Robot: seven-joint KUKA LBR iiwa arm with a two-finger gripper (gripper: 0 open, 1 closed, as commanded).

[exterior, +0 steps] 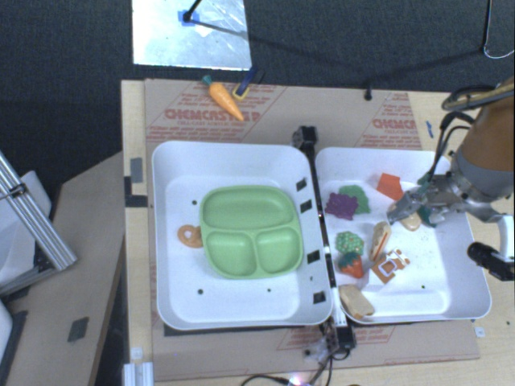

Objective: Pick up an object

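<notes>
My gripper (409, 211) hangs low over the right bin (459, 296), near its right-centre. A small tan piece (413, 223) lies right at its tip; I cannot make out whether it is held. An orange block (389, 185) sits just up-left of the gripper. Left of it lie a purple grape bunch (341, 206) and a green leafy toy (355, 195). Lower down are a green broccoli-like toy (348, 241), a red piece (352, 268), a tan oblong bun (380, 240), an orange-and-white piece (390, 265) and a bread roll (356, 301).
The left bin (173, 175) bears a green divided plate (248, 230) and a small pretzel ring (190, 236). A toy carrot (225, 100) lies on the cardboard behind the bins. A black divider (315, 215) runs between the bins.
</notes>
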